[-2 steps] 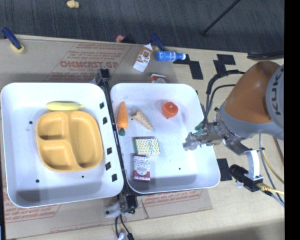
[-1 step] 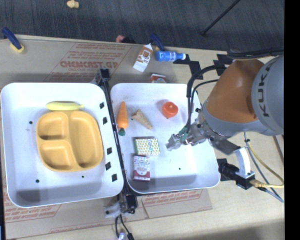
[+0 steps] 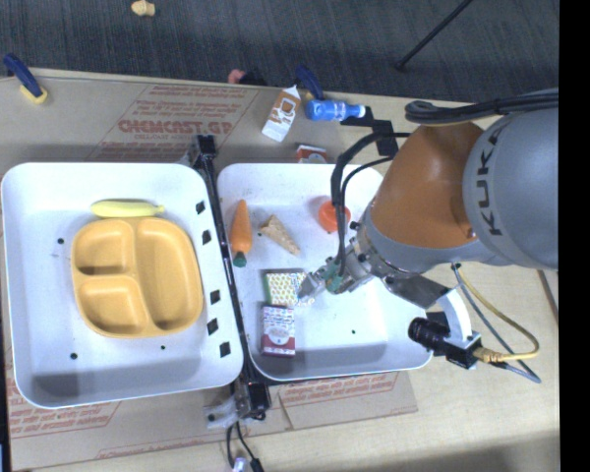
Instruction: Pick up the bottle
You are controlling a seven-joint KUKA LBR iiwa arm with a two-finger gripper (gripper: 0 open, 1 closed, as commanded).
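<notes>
Grey arm (image 3: 492, 190) with its orange band filled the right side of the frame, reaching in over the right bin (image 3: 393, 357). Its hand (image 3: 324, 281) sat low in that bin, centre-right of the frame, just beside a green-patterned packet (image 3: 282, 285). Finger state: cannot tell, wrist blocked the view and the tip was blurred. Nothing visibly held.

Bottle (image 3: 332, 111) was blue with a white cap end, lying on its side on the cardboard-covered bench (image 3: 177, 116), upper middle of the frame, outside both bins and above the right bin's top edge. Well apart from the hand. A small carton (image 3: 281, 114) lay just left of it.

Right bin contents: carrot (image 3: 240, 230) near the left wall, cone-shaped item (image 3: 279, 232) beside it, red-orange object (image 3: 327, 214) partly hidden by the arm, red packet (image 3: 278, 329) below the green one near the bin's lower edge.

Left bin (image 3: 29, 264) held a yellow divided plate (image 3: 136, 273) with three compartments, and a banana (image 3: 128, 207) touching the plate's upper rim.

Black cable (image 3: 359, 160) looped off the arm over the right bin's upper area. Blue clamp (image 3: 25, 79) at the bench's upper left corner. Small yellow item (image 3: 143, 8) on the dark floor (image 3: 324, 18), top left.
</notes>
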